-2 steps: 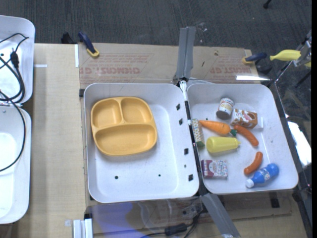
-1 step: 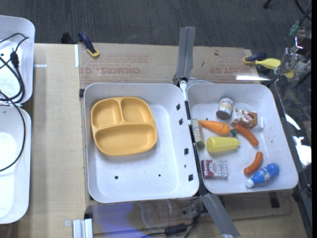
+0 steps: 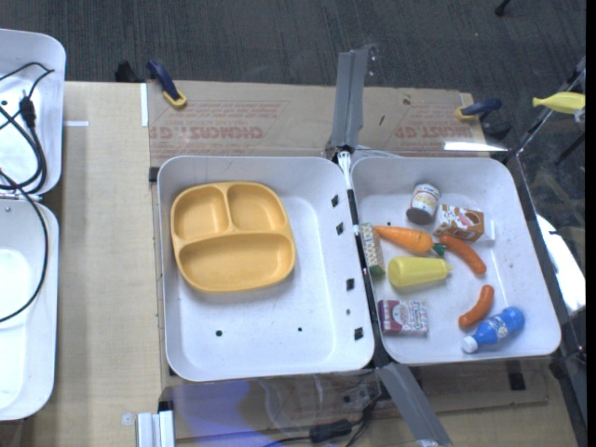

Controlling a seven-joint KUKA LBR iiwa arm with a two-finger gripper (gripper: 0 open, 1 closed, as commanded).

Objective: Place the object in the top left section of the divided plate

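A yellow plate is lying in the left bin; toys, among them a carrot, are sitting at right. Claw state: cannot tell.

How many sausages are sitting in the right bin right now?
2. One sausage lies near the bin's middle, right of the carrot and below the small carton. The other sausage lies lower right, just above the blue bottle. None looks hidden.

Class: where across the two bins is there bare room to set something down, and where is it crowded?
Free: all three sections of the yellow divided plate, and the left bin floor below and right of it. Crowded: the right bin, packed around the carrot and yellow bottle.
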